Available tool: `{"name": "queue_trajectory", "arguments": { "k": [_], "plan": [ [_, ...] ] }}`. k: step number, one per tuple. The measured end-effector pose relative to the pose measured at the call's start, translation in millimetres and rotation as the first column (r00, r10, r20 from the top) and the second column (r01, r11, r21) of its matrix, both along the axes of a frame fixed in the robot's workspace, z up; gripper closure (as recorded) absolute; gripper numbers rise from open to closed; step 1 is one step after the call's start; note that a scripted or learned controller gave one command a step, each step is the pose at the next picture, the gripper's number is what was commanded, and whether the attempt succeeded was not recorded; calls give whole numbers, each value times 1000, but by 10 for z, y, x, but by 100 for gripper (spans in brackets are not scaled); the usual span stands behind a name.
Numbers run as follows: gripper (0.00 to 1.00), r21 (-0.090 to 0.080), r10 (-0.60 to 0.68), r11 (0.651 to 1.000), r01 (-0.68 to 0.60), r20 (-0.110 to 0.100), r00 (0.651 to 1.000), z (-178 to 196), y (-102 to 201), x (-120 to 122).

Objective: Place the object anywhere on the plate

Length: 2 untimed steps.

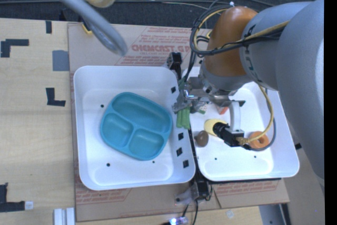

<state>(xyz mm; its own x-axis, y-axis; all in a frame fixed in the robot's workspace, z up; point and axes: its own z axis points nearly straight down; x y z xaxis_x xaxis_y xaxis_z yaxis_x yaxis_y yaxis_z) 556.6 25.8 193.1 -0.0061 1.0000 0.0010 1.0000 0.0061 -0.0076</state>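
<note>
We count one blue three-compartment plastic plate in the left white bin; the gripper hovers, its grip indiscernible.

2 white bins on cardboard

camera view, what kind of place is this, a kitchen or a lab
Most likely a robotics lab bench, not a kitchen: a robot arm reaches over two white bins, loose cables trail behind, and a blue plate sits in one bin.
</note>
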Motion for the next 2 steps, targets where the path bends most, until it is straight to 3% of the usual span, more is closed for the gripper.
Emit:
{"name": "queue_trajectory", "arguments": {
  "k": [2],
  "plan": [
    [100,-1,2,1000,-2,1,1000,118,1069,-212]
  ]
}}
